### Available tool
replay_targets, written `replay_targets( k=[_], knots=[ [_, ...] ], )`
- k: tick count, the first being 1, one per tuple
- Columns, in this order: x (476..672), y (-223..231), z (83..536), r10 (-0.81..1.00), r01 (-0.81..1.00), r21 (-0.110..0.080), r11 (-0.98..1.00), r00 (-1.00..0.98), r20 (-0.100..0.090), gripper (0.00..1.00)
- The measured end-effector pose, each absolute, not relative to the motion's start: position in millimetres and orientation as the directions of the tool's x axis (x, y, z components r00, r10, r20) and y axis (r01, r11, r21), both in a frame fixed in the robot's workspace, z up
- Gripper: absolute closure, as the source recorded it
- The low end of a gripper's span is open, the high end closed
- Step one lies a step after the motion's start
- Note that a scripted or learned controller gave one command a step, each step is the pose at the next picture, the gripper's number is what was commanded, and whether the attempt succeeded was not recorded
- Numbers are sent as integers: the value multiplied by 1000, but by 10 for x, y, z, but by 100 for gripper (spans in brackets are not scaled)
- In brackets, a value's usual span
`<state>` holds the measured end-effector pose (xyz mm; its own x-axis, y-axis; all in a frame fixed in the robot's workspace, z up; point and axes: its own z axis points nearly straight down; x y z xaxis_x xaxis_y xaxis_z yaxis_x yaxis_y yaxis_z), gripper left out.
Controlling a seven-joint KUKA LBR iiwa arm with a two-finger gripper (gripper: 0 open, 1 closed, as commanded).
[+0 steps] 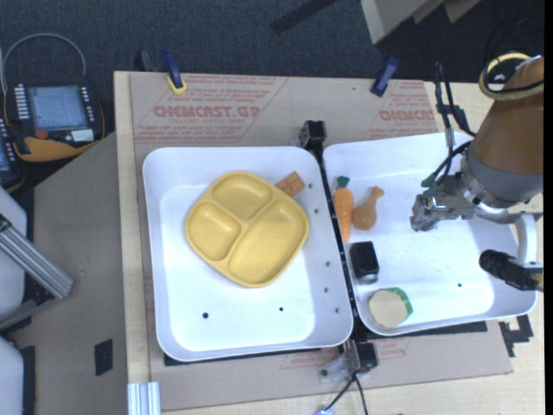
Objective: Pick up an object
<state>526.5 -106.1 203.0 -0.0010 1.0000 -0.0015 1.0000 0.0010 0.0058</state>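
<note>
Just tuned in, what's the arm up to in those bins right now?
The arm reaches in from the right and its tool hangs over the right bin, with nothing seen in it. The toy carrot, drumstick, black block and round disc lie along that bin's left side, apart from the tool. The left bin holds a yellow divided plate with a small brown block at its edge. No pick is visible yet.
</note>
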Motion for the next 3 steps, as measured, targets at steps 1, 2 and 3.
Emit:
replay_targets(
  k=[1,2,3],
  knots=[
    [5375,-610,2041,1000,1000,2,5,-5,1,100],
    [5587,-126,1997,1000,1000,2,6,-6,2,100],
    [5837,321,2195,1000,1000,3,5,-5,1,100]
  ],
)
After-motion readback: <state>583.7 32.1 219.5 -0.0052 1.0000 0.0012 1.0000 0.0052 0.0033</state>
